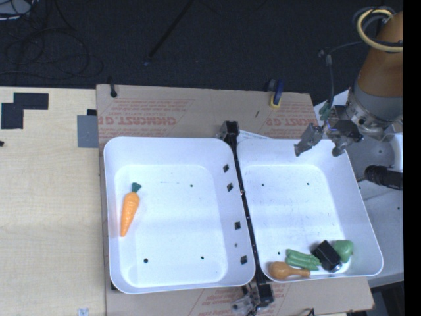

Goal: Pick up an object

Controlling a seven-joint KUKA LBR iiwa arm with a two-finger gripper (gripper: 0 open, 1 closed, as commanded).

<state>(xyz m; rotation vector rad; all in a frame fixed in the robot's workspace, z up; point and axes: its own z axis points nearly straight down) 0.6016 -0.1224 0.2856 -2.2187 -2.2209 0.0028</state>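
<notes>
Four small toys are lying clustered in the right bin's [368,222] near corner: a green pod [302,259], black block [327,255], green piece [343,247] and orange gourd [287,270]. Fingers spread, pinching nothing, the gripper [323,140] is hovering over the far edge, approaching; next it likely needs lowering toward them.
</notes>
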